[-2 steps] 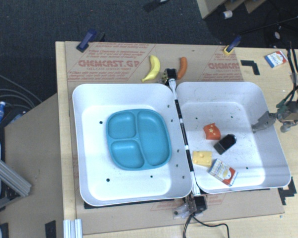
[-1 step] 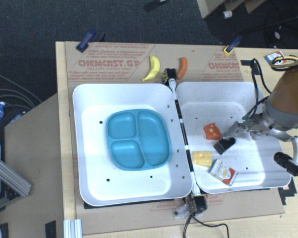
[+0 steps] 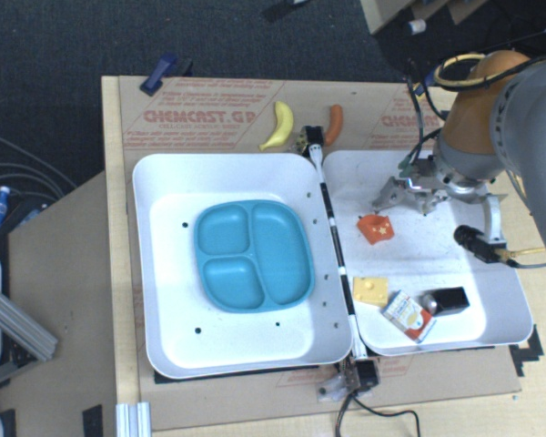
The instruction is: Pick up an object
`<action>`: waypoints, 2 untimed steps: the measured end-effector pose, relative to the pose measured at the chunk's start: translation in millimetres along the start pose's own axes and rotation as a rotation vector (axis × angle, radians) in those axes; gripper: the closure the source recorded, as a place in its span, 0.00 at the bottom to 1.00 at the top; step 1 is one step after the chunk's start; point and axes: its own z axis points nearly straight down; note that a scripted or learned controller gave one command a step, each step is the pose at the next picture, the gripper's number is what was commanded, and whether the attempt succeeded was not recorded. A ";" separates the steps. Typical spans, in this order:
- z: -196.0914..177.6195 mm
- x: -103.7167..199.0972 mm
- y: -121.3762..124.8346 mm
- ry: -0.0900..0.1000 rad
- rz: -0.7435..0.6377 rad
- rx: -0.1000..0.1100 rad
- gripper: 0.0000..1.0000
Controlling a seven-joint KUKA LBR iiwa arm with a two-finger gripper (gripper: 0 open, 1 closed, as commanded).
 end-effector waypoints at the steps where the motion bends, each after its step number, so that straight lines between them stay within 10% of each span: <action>1: -10.5 -0.7 0.4 -0.002 0.000 -0.002 1.00; 2: -10.3 -0.6 0.3 -0.002 0.000 -0.001 0.00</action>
